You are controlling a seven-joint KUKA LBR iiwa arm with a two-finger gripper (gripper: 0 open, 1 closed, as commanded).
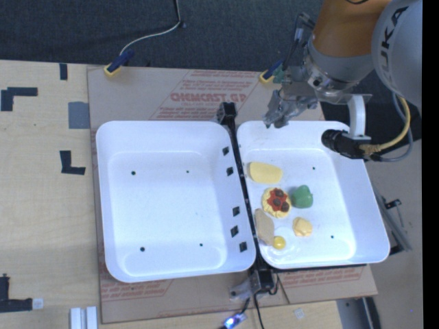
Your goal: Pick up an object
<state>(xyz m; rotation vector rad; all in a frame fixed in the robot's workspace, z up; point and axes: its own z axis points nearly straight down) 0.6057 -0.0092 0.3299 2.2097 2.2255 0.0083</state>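
Looks like the approach step: the gripper (280,117) hangs over the right bin's (357,204) back edge, jaws empty, can't tell if they're open. Next it needs to come down on something, maybe the yellow piece (265,173).

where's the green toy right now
The green toy lies in the right bin, just right of the round red-topped piece and above the small yellow piece.

surface: wooden bench (41,204) | mat: cardboard sheet (158,101) | backdrop: dark carpet (82,12)
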